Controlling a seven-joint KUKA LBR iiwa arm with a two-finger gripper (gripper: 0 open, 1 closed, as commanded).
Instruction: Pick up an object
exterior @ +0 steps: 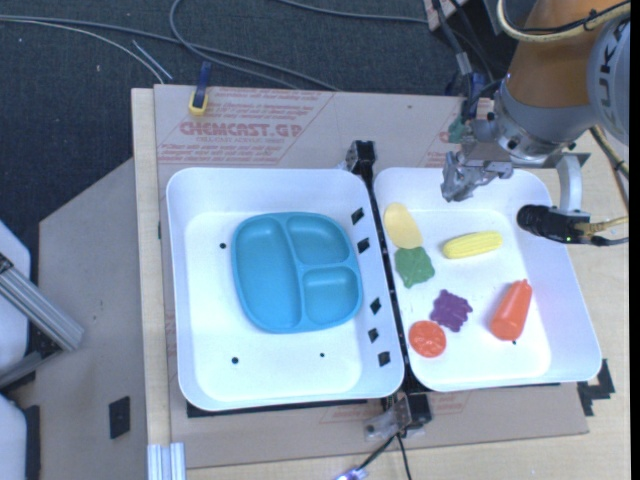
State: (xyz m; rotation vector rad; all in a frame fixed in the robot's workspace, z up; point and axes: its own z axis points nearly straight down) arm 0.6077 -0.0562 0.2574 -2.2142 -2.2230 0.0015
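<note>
Camera view: gripper, fingers slightly apart and holding nothing, hovers at upper right of the frame over the right bin. Nearest target, the yellow corn, lies just below; descend vertically, straddling its narrow width.

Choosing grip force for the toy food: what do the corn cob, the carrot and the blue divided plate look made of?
Corn cob: likely moulded plastic, uniform yellow, slight sheen. Carrot: same look, smooth orange with a faint highlight. Blue divided plate: apparently rigid plastic, even colour, soft glossy rims. None can be confirmed by look alone.
</note>
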